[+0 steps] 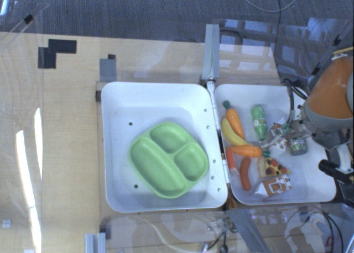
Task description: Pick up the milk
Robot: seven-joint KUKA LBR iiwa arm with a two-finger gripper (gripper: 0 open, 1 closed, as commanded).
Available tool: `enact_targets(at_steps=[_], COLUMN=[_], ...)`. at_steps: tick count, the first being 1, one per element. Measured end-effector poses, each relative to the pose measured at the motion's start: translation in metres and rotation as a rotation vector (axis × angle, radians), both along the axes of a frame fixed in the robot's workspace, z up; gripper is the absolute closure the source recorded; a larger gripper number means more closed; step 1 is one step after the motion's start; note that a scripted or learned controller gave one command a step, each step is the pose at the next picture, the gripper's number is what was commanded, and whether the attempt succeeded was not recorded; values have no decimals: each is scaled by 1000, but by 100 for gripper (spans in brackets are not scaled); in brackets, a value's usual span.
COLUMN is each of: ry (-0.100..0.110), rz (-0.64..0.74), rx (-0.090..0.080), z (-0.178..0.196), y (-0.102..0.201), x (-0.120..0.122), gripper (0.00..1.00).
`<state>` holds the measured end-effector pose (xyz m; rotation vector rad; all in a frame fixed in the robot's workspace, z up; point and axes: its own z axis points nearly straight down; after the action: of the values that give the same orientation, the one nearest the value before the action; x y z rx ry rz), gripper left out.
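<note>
Across the tabletop (61,136) sit my two white bins, edge to edge, probably so that I can reach both from one station. The left bin (119,114) carries a green divided plate (168,161), lying flat and a little askew, with nothing on it; I take it as a place for setting things down rather than part of this job. My arm (332,89) comes in from the right, its orange band over the far right corner of the right bin (310,191), which puts my hand (287,133) low over the middle of the toy food there. I cannot tell whether my hand is open or closed: it merges with the clutter beneath it, and I see nothing clearly gripped. The food lies loose and crowded, as if tipped in: a banana (231,132) and a carrot (234,119) along the left wall, a green bottle (258,122) beside them, a pizza slice (274,166) nearer the front. The milk (275,185), as I judge it, is the small brown-and-white carton just in front of the pizza, tilted, near the bin's front edge. It lies apart from my hand, so the pick looks not yet made.
</note>
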<state>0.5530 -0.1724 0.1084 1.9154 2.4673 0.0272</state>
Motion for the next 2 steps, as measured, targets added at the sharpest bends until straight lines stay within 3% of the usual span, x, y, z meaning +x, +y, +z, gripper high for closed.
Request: enact_targets(at_steps=[1,2], ry=[2,17], rz=[-4,129], rx=[-5,-6], z=[8,79], y=[-4,46], x=[-1,39], gripper=[100,100])
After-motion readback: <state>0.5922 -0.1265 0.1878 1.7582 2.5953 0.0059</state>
